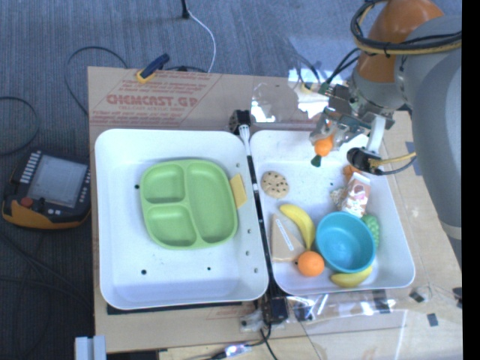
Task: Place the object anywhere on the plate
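The gripper (324, 142) is hanging over the upper part of the right bin (401, 268), and its fingers (318, 135) are closing on a small orange carrot-like toy (322, 147), rounded and bright orange with a dark green tip pointing down toward the bin floor. The toy is sitting between the fingers, lifted clear of the things below it, near the bin's far wall. The green plate (187, 203), a rounded tray with 3 compartments, is lying in the middle of the left bin (120, 276), well apart from the toy, with a yellow tag (238, 190) touching its right edge. In the right bin, a chocolate-chip cookie (274, 183) is resting near the divider, a banana (298, 223) is lying just beside a blue bowl (344, 241), and an orange ball (310, 263) is sitting just beside the bowl's lower left rim. A 2nd yellow fruit (351, 278) is peeking out below the bowl, a green item (371, 229) is showing at the bowl's right, and a pale packet (355, 196) is standing above it. A teach pendant (49, 188) is lying on the carpet left of the worktop (150, 100).
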`<state>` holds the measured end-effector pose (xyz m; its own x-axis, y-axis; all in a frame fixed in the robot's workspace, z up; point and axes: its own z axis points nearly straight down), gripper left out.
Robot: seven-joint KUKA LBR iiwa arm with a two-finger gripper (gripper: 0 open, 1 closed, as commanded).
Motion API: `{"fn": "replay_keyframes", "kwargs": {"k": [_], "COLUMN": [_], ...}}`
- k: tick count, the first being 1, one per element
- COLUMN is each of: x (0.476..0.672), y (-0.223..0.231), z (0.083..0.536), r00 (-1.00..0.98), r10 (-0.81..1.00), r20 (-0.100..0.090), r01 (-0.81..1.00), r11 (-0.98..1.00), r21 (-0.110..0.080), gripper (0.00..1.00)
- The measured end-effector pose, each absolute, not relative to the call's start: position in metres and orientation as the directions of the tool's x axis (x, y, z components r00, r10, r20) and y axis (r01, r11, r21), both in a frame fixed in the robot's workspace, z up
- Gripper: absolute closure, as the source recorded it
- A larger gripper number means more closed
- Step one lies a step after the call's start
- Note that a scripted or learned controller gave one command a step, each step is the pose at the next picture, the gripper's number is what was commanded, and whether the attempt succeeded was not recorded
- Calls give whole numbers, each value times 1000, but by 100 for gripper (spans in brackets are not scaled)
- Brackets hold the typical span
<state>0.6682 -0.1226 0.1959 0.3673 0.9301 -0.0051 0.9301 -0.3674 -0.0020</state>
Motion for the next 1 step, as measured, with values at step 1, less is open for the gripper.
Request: {"fn": "replay_keyframes", "kwargs": {"k": [1], "x": [668], "y": [-34], "z": [226], "r00": [579], "r10": [815], "r20": [-3], "r01": [815], "r11": [-579], "r21": [-3], "gripper": [100]}}
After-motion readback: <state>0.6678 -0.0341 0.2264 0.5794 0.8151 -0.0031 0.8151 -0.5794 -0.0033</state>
